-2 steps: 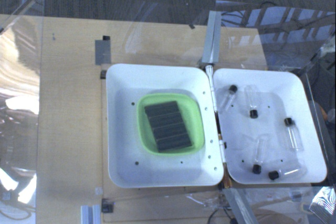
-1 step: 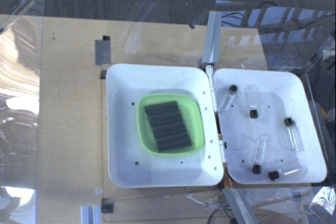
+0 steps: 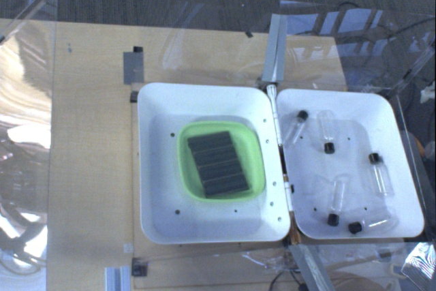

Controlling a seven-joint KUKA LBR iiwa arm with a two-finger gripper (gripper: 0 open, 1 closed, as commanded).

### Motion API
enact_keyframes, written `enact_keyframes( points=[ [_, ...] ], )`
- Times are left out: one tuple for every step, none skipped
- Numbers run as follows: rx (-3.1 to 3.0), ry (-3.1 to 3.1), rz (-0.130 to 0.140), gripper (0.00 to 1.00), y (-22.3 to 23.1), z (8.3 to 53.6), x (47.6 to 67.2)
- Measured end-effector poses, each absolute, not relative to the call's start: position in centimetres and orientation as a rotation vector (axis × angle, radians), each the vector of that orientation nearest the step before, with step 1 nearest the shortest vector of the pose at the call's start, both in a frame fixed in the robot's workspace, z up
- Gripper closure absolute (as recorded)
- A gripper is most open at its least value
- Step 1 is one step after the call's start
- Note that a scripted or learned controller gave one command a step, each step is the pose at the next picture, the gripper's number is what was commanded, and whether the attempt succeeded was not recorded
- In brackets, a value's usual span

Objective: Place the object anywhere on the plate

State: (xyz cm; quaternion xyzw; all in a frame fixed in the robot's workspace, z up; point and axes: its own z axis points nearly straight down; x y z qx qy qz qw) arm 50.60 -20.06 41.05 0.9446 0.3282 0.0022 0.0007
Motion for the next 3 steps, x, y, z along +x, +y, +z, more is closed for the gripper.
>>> enact_keyframes(
  points=[
    [3.023, 0.845, 0.009, 0.0, -19.9, 41.3, 48.9],
    [3.048, 0.753, 0.005, 0.0, -20.5, 35.9, 48.8],
    [3.067, 0.66, 0.01, 0.0, -20.5, 38.3, 48.9]
  ],
)
